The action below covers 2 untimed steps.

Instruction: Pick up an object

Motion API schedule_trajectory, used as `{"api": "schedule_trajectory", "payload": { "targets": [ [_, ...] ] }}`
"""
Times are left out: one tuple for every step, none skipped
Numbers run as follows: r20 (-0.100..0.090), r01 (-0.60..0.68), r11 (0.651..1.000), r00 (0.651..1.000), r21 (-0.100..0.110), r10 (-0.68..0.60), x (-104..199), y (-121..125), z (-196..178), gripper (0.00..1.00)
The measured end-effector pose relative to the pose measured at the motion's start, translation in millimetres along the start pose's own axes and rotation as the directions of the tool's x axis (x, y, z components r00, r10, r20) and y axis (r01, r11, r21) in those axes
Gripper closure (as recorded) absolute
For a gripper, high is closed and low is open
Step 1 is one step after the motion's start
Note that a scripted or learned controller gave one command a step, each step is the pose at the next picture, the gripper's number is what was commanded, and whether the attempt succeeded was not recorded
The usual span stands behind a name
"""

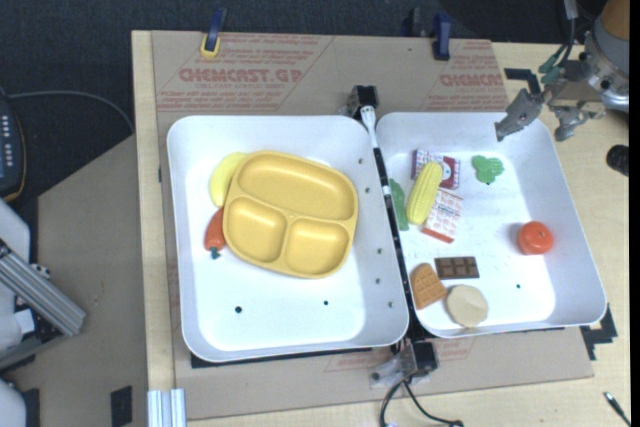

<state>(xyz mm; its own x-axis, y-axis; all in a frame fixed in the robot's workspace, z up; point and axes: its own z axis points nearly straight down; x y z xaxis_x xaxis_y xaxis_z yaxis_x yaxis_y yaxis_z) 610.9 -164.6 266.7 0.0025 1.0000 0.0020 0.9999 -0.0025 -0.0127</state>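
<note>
White right bin (560, 177) keeps the toy food spread out, so we can single one out; gripper (542, 112), fingers apart, prob. empty, hangs at its far edge w/ green piece (487, 168) nearest.

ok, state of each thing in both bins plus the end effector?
Yellow plastic divided tray: flat in left bin, compartments empty.
Red toy pepper: partly under the tray's left edge.
Yellow toy corn cob: lying across the red-and-white packets.
Orange toy tomato: loose, apart from others.
End effector: above right bin's far edge, holding nothing, fingers spread.
</note>
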Motion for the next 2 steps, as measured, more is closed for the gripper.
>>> {"api": "schedule_trajectory", "payload": {
  "targets": [
    [0.002,0.003,1.000,1.000,-0.014,-0.003,0.4,2.0,-8.0,0.00],
    [0.000,0.004,1.000,1.000,-0.006,-0.004,10.0,3.9,49.9,0.00]
  ]
}}
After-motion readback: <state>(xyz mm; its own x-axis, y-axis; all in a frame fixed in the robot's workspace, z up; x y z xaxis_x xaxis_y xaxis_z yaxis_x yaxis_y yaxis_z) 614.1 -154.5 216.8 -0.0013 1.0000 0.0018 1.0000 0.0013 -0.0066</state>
